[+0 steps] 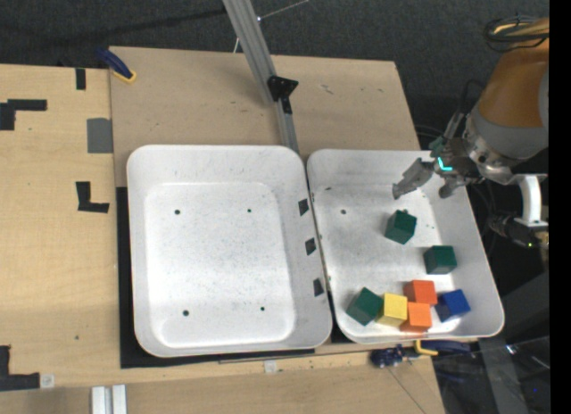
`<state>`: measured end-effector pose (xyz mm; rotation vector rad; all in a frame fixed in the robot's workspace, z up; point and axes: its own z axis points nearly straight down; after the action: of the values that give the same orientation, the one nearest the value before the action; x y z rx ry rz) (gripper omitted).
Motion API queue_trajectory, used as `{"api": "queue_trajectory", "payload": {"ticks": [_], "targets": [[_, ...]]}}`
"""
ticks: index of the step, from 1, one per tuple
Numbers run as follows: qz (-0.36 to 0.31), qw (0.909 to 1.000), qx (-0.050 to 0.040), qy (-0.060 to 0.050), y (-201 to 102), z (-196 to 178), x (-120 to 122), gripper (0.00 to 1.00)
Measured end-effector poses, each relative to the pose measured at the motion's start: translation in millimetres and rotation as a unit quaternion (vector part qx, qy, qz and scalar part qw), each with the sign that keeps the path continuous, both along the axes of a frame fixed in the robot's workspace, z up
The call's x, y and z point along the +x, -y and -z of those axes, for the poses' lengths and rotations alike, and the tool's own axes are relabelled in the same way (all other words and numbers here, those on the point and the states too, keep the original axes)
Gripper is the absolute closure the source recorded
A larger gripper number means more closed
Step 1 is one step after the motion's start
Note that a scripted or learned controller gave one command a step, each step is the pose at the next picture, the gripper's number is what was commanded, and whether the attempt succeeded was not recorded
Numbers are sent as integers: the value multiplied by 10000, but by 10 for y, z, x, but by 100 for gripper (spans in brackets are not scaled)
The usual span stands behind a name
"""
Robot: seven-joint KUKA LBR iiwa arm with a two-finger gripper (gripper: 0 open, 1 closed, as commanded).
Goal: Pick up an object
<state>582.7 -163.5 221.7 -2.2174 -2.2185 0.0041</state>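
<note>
My gripper (430,183) hangs over the back part of the right bin (357,180), its two grey fingers spread open and nothing between them. A dark green cube (401,226) lies just in front of and a little left of the fingertips. Further forward sits another green cube (439,259). Along the bin's front edge lie a green block (364,305), a yellow cube (395,306), two orange cubes (419,303) and a blue cube (453,303).
The left bin (219,247) stands beside the right one, sharing a raised rim. A slanted metal pole (254,37) with a black clamp rises behind the bins. The wooden bench surrounds both bins.
</note>
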Motion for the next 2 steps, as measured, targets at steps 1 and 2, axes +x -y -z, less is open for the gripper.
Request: {"api": "queue_trajectory", "payload": {"ticks": [1,2], "targets": [[-9,10000,-5,21,-1,-23,10,0],[-4,10000,-5,-14,-28,625,-12,0]]}}
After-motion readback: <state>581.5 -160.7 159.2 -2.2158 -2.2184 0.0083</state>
